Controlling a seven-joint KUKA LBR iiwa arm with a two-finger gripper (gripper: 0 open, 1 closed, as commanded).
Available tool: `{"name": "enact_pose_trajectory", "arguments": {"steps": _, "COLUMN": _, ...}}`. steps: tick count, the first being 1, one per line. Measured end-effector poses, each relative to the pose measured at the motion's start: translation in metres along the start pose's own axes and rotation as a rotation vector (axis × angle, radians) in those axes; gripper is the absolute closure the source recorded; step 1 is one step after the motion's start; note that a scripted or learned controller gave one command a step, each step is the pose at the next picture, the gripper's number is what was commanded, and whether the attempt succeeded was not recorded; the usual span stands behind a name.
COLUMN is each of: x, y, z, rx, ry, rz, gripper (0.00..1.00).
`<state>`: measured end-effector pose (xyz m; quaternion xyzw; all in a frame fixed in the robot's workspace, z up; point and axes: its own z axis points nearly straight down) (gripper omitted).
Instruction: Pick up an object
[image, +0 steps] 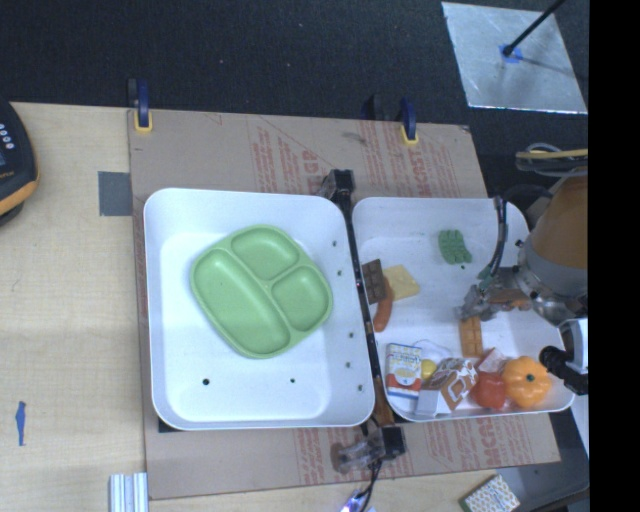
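My gripper (480, 303) hangs low over the right bin (420, 212), near its right side, with the arm's orange band (566, 222) behind it at the frame's right. Just below the gripper lies a small orange-brown piece (470, 340). A green toy (454, 247) sits up and left of the gripper. Along the bin's front lie an orange pumpkin (526, 382), a red tomato (490, 392), a white carton (404, 363) and other small items. A yellow wedge (403, 283), a brown block (374, 280) and a carrot (382, 313) lie at the bin's left wall.
The left bin (170, 370) holds a green divided plate (262, 290). Black clamps (340, 184) join the bins at the back and front. Both bins rest on a cardboard sheet (250, 140) on a wooden bench.
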<state>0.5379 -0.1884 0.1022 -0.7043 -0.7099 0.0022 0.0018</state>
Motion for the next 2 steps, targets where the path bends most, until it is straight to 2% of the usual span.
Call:
{"name": "enact_pose_trajectory", "arguments": {"steps": 1, "x": 0.053, "y": 0.011, "z": -0.011, "rx": -0.003, "ry": 0.0, "rz": 0.002, "gripper": 1.0}}
{"name": "enact_pose_trajectory", "arguments": {"steps": 2, "x": 0.121, "y": 0.007, "z": -0.094, "rx": -0.007, "ry": 0.002, "rz": -0.001, "gripper": 1.0}}
